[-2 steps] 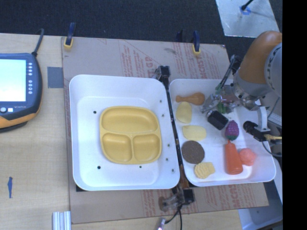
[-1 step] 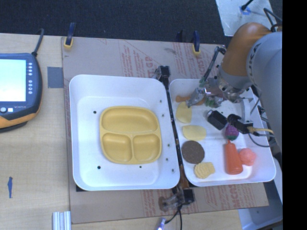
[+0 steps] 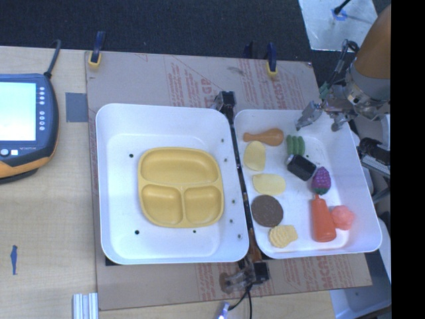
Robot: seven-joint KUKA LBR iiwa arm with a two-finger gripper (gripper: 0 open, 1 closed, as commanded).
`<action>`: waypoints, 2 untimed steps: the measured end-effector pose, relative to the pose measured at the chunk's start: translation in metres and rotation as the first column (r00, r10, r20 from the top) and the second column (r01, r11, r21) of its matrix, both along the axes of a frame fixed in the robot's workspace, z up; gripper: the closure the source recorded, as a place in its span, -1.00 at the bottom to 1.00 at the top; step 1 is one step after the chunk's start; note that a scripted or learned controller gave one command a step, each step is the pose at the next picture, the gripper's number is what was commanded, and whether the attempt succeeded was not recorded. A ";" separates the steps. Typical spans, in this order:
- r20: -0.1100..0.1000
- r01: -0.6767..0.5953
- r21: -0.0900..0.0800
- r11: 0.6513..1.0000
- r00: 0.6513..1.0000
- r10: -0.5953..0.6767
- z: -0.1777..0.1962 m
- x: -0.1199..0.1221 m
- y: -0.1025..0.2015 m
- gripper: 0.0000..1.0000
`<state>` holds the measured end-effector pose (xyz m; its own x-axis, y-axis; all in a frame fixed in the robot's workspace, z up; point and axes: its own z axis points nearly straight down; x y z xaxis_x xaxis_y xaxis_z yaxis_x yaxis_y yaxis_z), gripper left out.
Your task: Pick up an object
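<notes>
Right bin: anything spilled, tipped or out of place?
Nothing stands out. The toy foods all lie inside the right bin, none over the rim. The yellow tray sits flat in the left bin. The gripper hovers at the right bin's far edge.

Left bin [image 3: 113,178]: smooth white plastic with a soft sheen. Right bin [image 3: 362,178]: same finish. Divided tray [image 3: 180,186]: yellow moulded plastic, satin, smooth. Worktop [image 3: 40,244]: pale wood-grain laminate, matt. Cardboard sheet [image 3: 186,78] beneath the bins: brown, matt, printed, slightly scuffed. Toy foods look like plastic: orange carrot [image 3: 323,220] smooth and faintly glossy; purple grape cluster [image 3: 321,179] bumpy; brown round patty [image 3: 267,210] matt and grainy; yellow ridged piece [image 3: 283,235] textured; black cylinder [image 3: 301,167] smooth, dull. Gripper [image 3: 327,114]: bare grey metal, semi-bright. Arm band [image 3: 377,42]: orange, smooth, glossy. Pendant [image 3: 23,126]: grey and orange plastic casing, glossy screen. Floor [image 3: 166,12]: dark carpet, rough.
</notes>
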<state>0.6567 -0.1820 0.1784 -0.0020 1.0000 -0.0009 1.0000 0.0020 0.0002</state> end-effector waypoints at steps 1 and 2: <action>-0.006 -0.002 0.001 1.000 1.000 0.002 -0.088 -0.021 0.007 -1.00; -0.005 -0.004 0.000 1.000 1.000 0.004 -0.087 -0.001 0.078 -1.00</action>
